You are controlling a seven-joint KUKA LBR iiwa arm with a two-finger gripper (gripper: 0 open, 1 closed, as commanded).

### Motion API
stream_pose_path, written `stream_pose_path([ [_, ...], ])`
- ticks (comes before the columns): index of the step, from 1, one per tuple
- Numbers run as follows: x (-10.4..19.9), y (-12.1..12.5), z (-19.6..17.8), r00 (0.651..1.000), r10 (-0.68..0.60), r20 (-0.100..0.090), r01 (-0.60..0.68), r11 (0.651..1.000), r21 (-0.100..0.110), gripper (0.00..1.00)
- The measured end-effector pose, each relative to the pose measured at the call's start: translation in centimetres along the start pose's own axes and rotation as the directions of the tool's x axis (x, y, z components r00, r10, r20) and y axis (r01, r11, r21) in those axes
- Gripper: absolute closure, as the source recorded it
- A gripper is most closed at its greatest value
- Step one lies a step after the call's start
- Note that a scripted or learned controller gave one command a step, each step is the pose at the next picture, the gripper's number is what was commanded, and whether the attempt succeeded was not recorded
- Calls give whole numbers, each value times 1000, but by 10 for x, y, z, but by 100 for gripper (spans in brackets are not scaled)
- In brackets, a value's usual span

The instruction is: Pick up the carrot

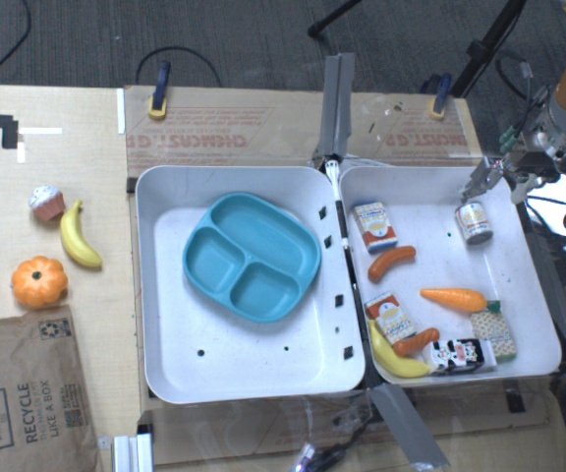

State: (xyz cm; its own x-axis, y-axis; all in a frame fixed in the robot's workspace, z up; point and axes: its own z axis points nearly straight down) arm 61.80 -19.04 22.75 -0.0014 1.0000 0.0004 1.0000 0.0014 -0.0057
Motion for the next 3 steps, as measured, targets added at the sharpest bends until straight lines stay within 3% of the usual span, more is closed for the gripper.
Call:
stream_pose_path([
  [1, -14, -84, 126, 996, -84, -1, 84, 996, 0, 0],
  [2, 3, -38, 97, 1000, -30, 0, 30, 1000, -1, 0],
  [3, -24, -74, 137, 998, 61, -12, -61, 998, -2, 0],
])
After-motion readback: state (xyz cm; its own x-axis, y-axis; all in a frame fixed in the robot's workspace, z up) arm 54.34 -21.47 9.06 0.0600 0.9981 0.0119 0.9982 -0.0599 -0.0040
